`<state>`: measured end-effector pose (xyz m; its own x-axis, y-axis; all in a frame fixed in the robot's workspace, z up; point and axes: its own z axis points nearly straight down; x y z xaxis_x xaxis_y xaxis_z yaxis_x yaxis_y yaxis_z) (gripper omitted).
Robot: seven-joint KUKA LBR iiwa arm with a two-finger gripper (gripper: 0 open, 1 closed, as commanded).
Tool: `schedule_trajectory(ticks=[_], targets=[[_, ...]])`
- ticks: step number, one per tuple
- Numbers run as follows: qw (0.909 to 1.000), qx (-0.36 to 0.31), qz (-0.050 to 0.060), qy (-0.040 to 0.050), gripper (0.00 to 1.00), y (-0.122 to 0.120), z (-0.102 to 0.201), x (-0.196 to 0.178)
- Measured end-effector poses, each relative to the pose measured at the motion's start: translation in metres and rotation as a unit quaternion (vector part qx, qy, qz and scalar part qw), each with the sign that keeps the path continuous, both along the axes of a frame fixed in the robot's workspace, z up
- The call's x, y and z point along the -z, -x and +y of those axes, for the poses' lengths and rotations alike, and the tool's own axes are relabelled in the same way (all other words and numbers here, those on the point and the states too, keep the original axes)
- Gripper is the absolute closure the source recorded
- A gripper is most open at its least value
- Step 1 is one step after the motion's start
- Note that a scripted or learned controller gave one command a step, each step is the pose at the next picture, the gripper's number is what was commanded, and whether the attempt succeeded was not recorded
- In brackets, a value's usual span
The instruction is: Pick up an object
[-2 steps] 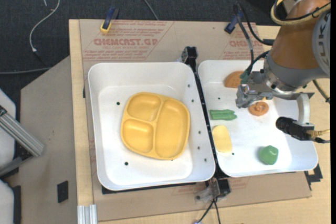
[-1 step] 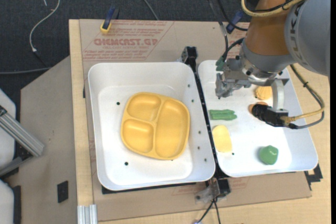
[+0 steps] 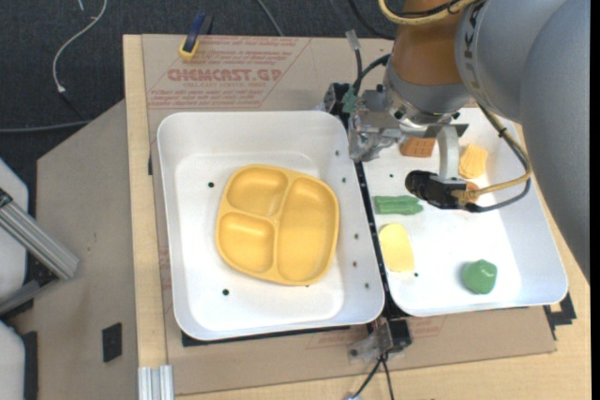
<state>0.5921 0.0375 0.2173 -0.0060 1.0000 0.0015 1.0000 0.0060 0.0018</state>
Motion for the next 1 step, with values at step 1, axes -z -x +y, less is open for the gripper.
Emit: schedule_trajectory(ticks=[1], targets=[[1.0, 0.001, 0.0, 0.0001, 1.0, -0.0231, 0.0427, 0.0046]])
